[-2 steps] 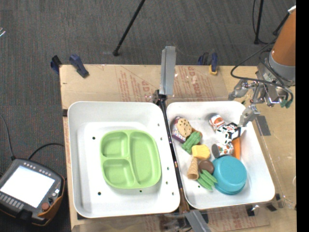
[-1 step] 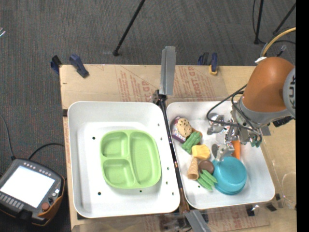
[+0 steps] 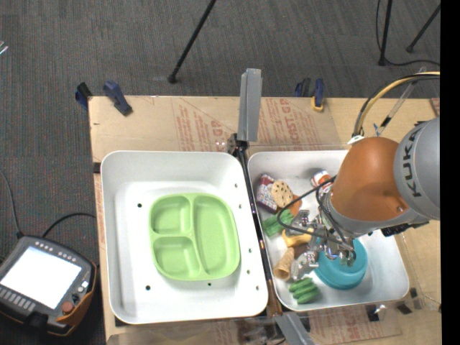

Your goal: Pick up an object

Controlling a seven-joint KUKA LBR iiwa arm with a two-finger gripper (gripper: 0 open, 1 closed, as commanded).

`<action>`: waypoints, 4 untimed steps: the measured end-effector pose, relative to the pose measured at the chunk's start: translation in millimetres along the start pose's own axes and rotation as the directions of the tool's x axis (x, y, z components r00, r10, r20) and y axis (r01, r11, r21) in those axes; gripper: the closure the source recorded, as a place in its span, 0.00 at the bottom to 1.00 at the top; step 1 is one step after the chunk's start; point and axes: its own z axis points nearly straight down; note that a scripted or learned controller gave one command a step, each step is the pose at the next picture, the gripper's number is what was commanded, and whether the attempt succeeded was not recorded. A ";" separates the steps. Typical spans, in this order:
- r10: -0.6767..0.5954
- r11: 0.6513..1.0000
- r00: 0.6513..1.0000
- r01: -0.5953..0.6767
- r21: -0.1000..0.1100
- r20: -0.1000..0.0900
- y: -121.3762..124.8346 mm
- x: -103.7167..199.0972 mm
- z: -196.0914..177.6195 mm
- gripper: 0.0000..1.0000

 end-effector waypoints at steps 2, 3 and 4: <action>0.066 0.998 0.998 -0.066 0.001 0.010 -33.1 31.4 -1.6 0.00; -0.109 0.994 0.994 0.109 0.003 0.007 -1.8 -40.6 -0.9 0.00; 0.251 0.968 0.968 -0.251 0.000 0.004 -45.8 31.0 -0.7 0.00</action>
